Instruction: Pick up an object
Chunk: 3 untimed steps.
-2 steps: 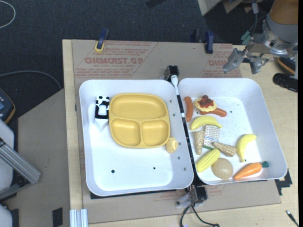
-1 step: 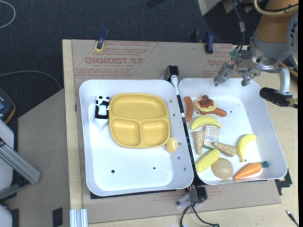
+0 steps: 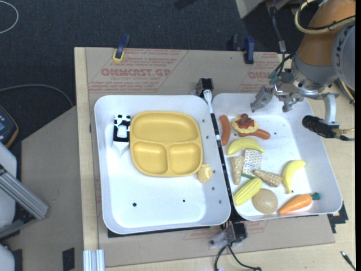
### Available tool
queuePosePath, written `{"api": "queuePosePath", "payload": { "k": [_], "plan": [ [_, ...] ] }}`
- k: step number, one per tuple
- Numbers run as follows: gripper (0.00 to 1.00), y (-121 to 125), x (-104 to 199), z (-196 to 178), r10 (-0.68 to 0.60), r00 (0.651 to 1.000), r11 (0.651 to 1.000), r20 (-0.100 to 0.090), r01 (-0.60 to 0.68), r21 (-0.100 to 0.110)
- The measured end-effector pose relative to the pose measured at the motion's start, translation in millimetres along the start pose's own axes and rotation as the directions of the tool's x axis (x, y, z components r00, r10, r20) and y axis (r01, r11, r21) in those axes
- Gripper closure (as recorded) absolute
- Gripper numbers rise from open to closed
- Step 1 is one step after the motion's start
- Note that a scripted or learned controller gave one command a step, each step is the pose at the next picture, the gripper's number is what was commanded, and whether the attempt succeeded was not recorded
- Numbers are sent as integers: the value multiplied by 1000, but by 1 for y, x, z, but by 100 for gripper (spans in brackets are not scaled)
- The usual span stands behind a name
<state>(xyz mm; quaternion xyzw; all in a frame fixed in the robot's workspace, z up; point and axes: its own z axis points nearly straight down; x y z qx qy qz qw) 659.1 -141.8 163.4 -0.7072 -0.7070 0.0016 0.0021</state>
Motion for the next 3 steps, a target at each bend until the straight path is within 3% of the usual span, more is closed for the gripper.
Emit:
{"api": "queuePosePath", "payload": {
  "k": [1, 2, 3],
  "plan": [
    [0, -1, 6, 60, -1, 1000, 1000, 0, 1, -3],
    [0, 4, 7, 69, -3, 1000, 1000, -2, 3, -13],
    [100, 6, 8, 55, -4, 1000, 1000, -1, 4, -22]
  ]
}}
